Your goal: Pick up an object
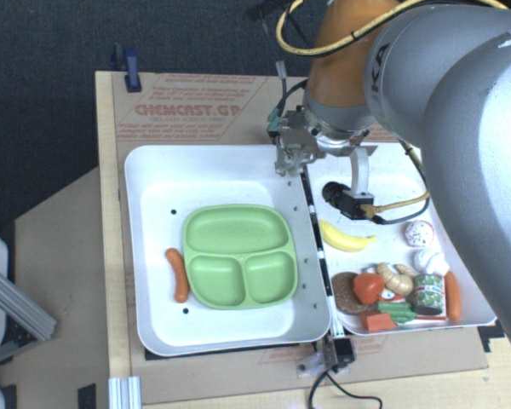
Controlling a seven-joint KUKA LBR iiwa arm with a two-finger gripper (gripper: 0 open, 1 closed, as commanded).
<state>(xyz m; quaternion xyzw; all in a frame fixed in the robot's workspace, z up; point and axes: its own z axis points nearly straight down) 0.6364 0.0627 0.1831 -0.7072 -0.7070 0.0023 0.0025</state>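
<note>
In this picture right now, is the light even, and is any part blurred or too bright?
Camera view: the light is soft and even; the green tray and sausage look sharp, with faint shadows. The white bin is bright, yet its rim stays readable. The grey arm, close to the lens, looks soft and large.

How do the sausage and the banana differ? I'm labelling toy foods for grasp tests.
The sausage is orange-red and nearly straight; the banana is yellow and curved. The sausage lies in the left bin beside the green tray; the banana lies in the right bin. Both are elongated and lie flat.
</note>
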